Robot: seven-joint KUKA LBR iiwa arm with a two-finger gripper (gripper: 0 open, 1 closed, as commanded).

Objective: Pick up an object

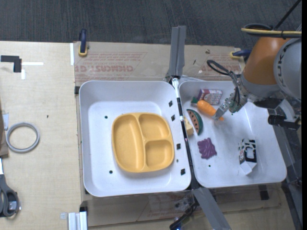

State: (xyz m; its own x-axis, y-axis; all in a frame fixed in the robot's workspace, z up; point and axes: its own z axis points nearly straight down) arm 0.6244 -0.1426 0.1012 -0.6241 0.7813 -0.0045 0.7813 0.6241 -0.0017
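Observation:
In the right bin (268, 174) lie an orange carrot-like piece (206, 108), a watermelon slice (195, 120), a purple grape bunch (207, 148), a pink and white packet (211, 96) and a small black and white carton (248, 155). My gripper (221, 112) hangs low in the bin's far part, its tip just right of the orange piece and close to touching it. Nothing shows between its fingers. The left bin (91, 143) holds a yellow divided plate (143, 142).
A small yellowish piece (188, 127) sits by the divider between the bins. A tape ring (20, 137) and scissors (8, 200) lie on the bench at left. A grey post (176, 51) stands behind the bins. The arm's grey and orange body (273, 63) overhangs the right bin's far right corner.

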